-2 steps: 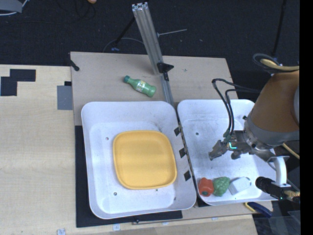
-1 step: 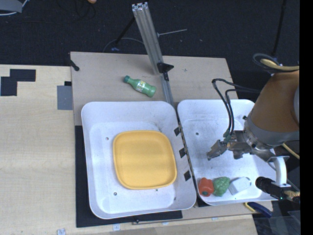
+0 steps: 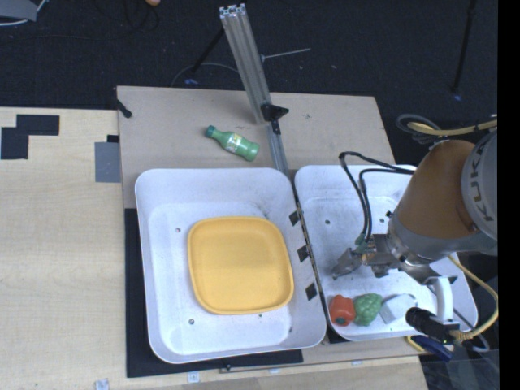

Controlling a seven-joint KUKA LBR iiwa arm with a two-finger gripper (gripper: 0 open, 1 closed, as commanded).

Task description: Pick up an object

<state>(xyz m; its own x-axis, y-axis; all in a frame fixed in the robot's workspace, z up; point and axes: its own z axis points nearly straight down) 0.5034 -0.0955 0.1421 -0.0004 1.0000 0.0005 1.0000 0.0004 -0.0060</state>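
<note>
My gripper (image 3: 348, 265) hangs low over the middle of the right bin (image 3: 325, 187), reaching in from the right under the arm's orange band. Nothing shows held in it. Just below it, at the bin's front edge, lie a red object (image 3: 341, 309), a bumpy green object (image 3: 368, 308) touching it, and a pale grey-white item (image 3: 398, 305) to their right. The gripper sits a short way above and behind these three, apart from them.
A square yellow plate (image 3: 240, 264) lies in the left bin (image 3: 162, 197). A small green bottle (image 3: 233, 143) rests on the bench behind the bins. A slanted aluminium rail (image 3: 253, 63) rises at the back between them. Black cables loop over the right bin's back.
</note>
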